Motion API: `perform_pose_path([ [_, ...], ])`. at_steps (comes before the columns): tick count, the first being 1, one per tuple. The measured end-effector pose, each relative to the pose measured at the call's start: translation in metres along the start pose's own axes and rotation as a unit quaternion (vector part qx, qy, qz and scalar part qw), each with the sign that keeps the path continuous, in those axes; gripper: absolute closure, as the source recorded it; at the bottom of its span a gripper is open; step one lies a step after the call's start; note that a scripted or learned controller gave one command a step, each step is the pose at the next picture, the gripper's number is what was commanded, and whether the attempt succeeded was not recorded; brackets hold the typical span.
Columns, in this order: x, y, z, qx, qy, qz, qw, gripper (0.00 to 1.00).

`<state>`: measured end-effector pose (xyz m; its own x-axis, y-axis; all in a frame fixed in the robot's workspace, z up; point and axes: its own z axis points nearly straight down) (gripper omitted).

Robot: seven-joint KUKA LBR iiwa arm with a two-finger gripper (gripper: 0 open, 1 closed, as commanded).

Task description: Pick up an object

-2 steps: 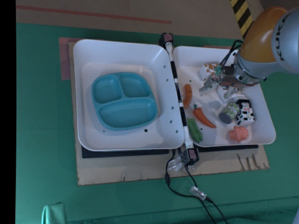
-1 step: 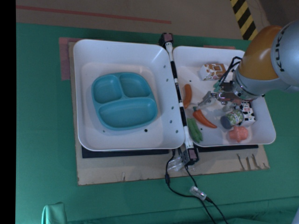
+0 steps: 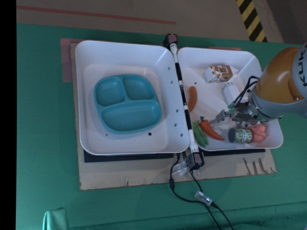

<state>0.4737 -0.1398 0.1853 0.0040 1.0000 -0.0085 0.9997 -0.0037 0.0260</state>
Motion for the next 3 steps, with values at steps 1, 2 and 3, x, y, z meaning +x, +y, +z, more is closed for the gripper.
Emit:
perform_pose_path([
  [1,-0.002,0.001,-0.011,-0.002,-0.001,0.002,1.0000,1.00],
  [2,-0.023,0.008,-0.104,0.012,0.003,0.000,0.9999,1.00],
  [3,-0.039,-0.002,-0.141,0.011,0.002,0.000,0.9999,1.00],
])
